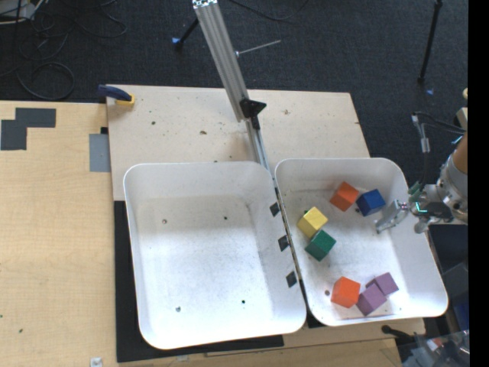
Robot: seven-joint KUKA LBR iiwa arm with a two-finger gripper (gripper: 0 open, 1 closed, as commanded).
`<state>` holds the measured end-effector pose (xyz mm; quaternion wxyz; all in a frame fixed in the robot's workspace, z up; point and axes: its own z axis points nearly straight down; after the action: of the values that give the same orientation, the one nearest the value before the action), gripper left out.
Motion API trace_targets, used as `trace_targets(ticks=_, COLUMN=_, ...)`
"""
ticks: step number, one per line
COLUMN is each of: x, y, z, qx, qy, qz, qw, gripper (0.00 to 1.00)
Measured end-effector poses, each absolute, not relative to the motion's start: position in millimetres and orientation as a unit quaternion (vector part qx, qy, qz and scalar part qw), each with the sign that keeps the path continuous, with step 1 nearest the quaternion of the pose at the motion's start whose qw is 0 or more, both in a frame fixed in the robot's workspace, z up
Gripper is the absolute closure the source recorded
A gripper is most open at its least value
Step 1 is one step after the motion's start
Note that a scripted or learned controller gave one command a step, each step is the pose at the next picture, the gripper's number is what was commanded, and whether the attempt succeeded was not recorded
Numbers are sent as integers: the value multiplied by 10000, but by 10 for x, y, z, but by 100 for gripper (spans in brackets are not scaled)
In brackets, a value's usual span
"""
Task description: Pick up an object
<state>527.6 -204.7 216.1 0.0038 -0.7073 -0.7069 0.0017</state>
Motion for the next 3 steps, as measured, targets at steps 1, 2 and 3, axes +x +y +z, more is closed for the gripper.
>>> trace_targets(ticks=1, x=5284, y=-2052, z=2184, qx=-7074, qy=-7068, qz=5, qw=16, gripper=0)
trace_targets(ticks=2, x=5269, y=-2072, z=1542, qx=-7073, qy=-7069, qz=21, qw=45, gripper=0)
trace_targets(ticks=3, x=5313, y=-1988, z=1005, qx=-7071, qy=-7071, qz=17, qw=43, gripper=0)
